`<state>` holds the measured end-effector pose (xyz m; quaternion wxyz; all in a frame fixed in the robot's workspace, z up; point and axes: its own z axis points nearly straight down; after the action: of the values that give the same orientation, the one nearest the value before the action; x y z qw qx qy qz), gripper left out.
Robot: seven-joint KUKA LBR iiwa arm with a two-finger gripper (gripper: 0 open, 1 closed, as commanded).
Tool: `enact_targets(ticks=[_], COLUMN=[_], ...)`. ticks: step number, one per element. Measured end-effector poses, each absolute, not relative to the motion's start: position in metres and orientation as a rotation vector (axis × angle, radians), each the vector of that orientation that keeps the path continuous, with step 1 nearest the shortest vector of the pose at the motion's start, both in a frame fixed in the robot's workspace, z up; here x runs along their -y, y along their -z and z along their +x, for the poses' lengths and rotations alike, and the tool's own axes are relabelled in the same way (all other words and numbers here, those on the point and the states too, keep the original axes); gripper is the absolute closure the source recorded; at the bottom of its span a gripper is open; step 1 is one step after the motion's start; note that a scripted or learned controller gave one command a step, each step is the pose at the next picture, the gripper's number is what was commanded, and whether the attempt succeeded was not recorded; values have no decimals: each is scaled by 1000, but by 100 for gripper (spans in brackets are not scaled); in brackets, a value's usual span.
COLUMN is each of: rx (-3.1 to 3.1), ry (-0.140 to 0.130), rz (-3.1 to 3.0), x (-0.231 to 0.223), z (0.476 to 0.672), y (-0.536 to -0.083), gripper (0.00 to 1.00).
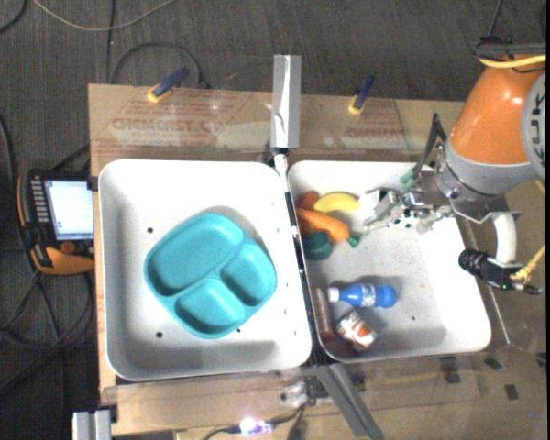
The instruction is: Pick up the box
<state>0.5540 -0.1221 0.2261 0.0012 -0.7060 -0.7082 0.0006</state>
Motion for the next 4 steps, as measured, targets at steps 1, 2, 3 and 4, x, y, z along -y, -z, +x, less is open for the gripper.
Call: enact_targets(ticks=[1, 2, 3, 4], rx=[2298, 2344, 2334, 2334], ry=[-1, -3, 14, 17], rz=[-2142, -2086, -2121, -2121], x=[85, 112, 145, 144], z=[542, 490, 489, 490], y=[-327, -212, -91, -100], gripper=[0, 0, 0, 100])
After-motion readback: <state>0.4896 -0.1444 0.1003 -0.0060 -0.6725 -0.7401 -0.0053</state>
